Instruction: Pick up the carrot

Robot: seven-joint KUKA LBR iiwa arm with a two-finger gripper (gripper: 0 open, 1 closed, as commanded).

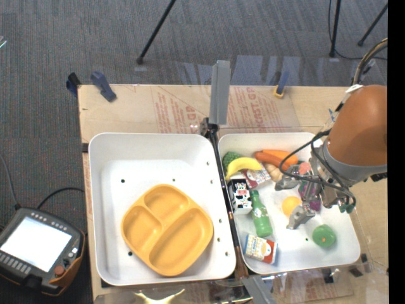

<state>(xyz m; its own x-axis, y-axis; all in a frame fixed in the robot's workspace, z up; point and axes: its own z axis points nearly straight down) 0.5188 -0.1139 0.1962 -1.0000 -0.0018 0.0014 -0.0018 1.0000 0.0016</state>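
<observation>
A camera looks down at a slant on a bench [158, 106] bearing two shallow white bins side by side. The left bin [107, 163] holds a yellow divided plate [167, 229] with three compartments, lying near the middle. The right bin [345, 252] holds a scatter of toy foods. The carrot [273, 156], orange, lies on its side near the far wall of the right bin, just beyond a yellow banana [245, 164] and beside a dark green vegetable [231, 159]. Below these are a small black and white carton [239, 195], a green bottle [260, 214], a red and blue juice box [261, 248], a small yellow ball-like fruit [290, 205] and a green apple [324, 235]. The grey arm with its orange band reaches in from the right over the right bin. Its gripper [305, 209] hangs above the bin floor, near the yellow fruit and well short of the carrot; its two fingers look slightly apart, with nothing seen between them
</observation>
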